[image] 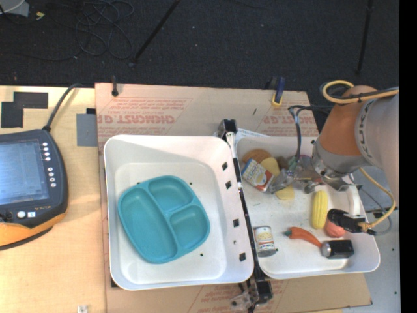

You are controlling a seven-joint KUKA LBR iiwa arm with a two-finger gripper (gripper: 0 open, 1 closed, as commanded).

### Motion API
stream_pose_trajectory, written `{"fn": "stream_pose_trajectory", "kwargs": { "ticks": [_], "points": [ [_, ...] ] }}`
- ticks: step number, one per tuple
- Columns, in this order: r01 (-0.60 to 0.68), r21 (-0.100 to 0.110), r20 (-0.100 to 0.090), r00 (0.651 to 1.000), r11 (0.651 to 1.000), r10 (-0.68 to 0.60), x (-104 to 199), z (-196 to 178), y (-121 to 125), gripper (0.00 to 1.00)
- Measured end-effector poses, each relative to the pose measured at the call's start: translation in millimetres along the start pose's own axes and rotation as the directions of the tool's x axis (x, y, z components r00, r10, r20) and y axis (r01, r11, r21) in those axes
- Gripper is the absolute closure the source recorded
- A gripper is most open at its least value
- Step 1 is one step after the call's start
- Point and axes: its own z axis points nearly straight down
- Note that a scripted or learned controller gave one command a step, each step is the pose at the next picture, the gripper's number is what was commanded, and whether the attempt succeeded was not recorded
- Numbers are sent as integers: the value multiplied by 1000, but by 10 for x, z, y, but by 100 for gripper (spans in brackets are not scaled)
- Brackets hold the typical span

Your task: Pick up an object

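A: We start at the near rim of the right bin [365, 266]. What could trip us there?

B: The dark battery-like block [337, 248] lies just inside that rim, beside the carrot [305, 236], with the small can [264, 240] at the near-left corner. They sit close together, so we judge a descent there could nudge 1 piece into another.

A: And toward the middle of the right bin?

B: The corn cob [319, 208] lies alone there, our cleanest pick.

A: At the far side of the bin?

B: The gripper [291, 175] hovers over a crowded cluster: a red-and-white packet [256, 174], something yellow [285, 192], a brown piece [259, 156]. We cannot tell its finger state. We fear a grasp there pinches 2 things or slips off a slanted packet.

A: And the left bin [114, 175]?

B: It carries the teal divided plate [163, 218], well away.
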Motion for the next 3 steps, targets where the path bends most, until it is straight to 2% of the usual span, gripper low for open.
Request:
{"fn": "stream_pose_trajectory", "kwargs": {
  "ticks": [1,2,3],
  "points": [
    [-2,10,-4,1000,1000,3,16,1,429,0],
    [-9,-1,6,1000,1000,9,69,-24,92,0],
    [-6,11,-3,1000,1000,6,96,0,-1003,0]
  ]
}}
